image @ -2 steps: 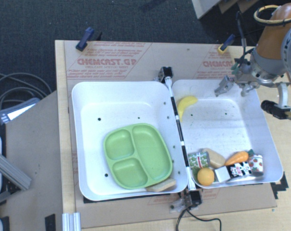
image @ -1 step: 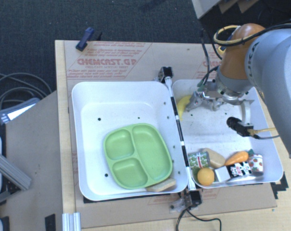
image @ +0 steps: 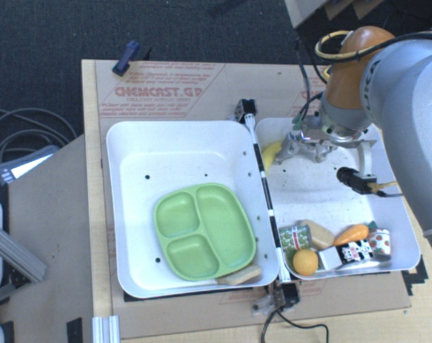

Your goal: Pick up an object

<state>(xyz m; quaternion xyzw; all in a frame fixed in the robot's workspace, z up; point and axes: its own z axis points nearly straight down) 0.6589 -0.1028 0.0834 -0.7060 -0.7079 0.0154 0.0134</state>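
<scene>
So in this one the arm (image: pixel 358 84) came in from the right of the frame and its fingers (image: pixel 290 150) sat over the upper left part of the right bin (image: pixel 400 216). As far as I could make out, they were spread apart with nothing between them. Just to their left was a small yellow banana-shaped toy (image: pixel 270 153), lying close to the wall the two bins share, not touched by anything. The rest of the pickable stuff was bunched along the lower edge of that same bin, well apart from the fingers: an orange ball (image: pixel 305 262), a green and red packet (image: pixel 295 236) just above it, a tan wedge (image: pixel 320 234) beside the packet, a toy carrot (image: pixel 355 233), a cow-patterned box (image: pixel 355 253) below the carrot, and a red and white bit (image: pixel 380 243) at the right end that was too small to identify. The left bin (image: pixel 116 143) had a green divided plate (image: pixel 201 231) in its lower half, with a tan slice (image: pixel 239 276) poking out from under the plate's lower right edge, up against the bin wall. Both bins sat on a worktop (image: pixel 93 191) covered by a sheet with red CHEMCAST print (image: pixel 158 90), and a small blue clip-looking thing (image: pixel 126 57) sat at its upper left corner.
</scene>
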